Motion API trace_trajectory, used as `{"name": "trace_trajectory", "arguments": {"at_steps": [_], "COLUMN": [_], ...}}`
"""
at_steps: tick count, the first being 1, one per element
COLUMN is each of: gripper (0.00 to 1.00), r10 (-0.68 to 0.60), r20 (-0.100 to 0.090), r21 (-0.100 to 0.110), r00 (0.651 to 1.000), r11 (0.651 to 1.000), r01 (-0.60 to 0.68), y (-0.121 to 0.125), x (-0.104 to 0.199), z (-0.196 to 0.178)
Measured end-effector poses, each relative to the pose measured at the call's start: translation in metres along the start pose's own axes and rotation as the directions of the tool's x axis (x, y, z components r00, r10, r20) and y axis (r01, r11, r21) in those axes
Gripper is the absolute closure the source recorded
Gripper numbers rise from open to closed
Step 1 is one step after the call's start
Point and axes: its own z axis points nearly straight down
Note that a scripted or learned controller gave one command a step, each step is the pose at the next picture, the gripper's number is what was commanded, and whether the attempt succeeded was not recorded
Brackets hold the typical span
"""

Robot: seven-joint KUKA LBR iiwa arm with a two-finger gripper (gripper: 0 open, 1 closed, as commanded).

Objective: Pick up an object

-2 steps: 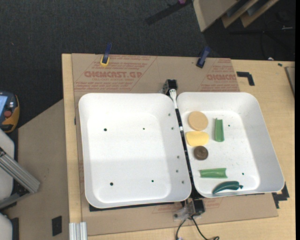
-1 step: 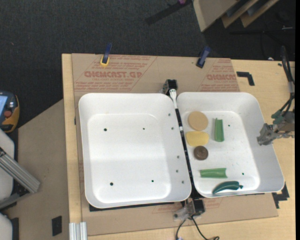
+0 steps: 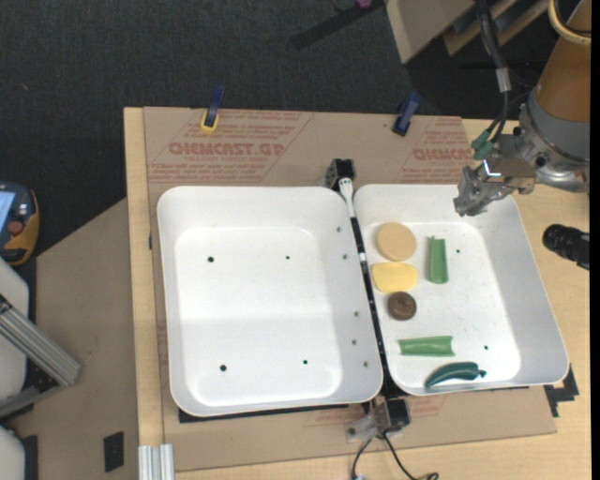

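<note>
Red "CHEMCAST GP" print runs across the brown board (image 3: 281,141) behind the bins. The gripper (image 3: 472,202) hovers over the right bin's (image 3: 525,309) far edge — how wide it stands, I cannot tell.

A brown cardboard sheet (image 3: 281,141) with red printed letters covers the bench, and I take it as my landmark. Behind its far edge the floor is a dark carpet (image 3: 141,47). A yellow-blue clamp (image 3: 212,112) and a blue clamp (image 3: 407,112) grip that far edge. To the left of the sheet, bare pale wood (image 3: 84,309) shows, with a metal rail (image 3: 37,342) lying on it. Beyond the far right corner stands a wooden board (image 3: 441,23).
</note>
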Motion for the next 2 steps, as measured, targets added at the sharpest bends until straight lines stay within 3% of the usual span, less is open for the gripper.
{"name": "trace_trajectory", "arguments": {"at_steps": [1,2], "gripper": [1.00,1.00], "r10": [0.016,0.002], "r20": [-0.001,-0.001], "r21": [0.017,0.005], "r00": [1.000,1.000], "r11": [1.000,1.000], "r01": [-0.016,-0.002], "y": [-0.084,-0.054], "x": [-0.001,0.089], "z": [0.023,-0.008]}}
